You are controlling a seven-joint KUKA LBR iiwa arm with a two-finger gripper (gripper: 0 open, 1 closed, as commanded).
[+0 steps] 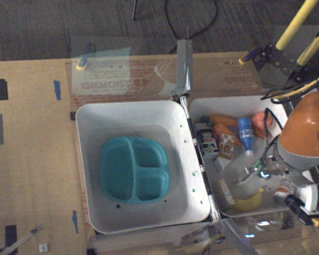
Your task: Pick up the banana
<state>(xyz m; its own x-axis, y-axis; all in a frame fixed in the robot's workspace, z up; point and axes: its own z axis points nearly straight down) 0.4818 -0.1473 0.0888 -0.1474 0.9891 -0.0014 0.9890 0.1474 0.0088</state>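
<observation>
The yellow banana (250, 201) lies curved along the front wall of the right bin (231, 102), just right of a brown bar. My gripper (257, 171) hangs inside that bin, a short way behind the banana and slightly to its right. The grey arm with its orange band (309, 127) covers the bin's right side. Nothing can be seen held at the gripper's tip.
The right bin also holds a blue bottle (245, 133), orange carrot-like pieces (224, 120), a snack packet (227, 145), a brown bar (225, 189), a small can (284, 189) and a dark box (205, 138). In the left bin (91, 155) lies a teal divided plate (133, 168).
</observation>
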